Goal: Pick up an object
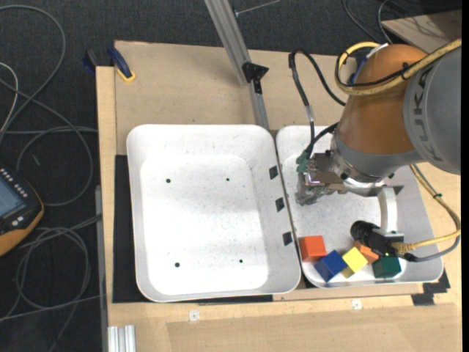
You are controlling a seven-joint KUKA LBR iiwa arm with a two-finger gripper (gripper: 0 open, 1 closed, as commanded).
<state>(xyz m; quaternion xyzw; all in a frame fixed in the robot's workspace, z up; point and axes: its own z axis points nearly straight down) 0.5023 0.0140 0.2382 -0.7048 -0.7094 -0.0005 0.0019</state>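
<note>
Camera view: wooden bench [183,79] bears white bins [198,211]

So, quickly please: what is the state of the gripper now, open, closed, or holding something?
Gripper: cannot be told from this view; it is over the right bin, away from the blocks.

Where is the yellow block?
The yellow block sits in the right bin, near its front edge, between the blue block and the green block.

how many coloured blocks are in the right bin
4 that I can see, clustered at the right bin's near edge: orange block, blue block, yellow block, green block. The arm may hide others.
</note>
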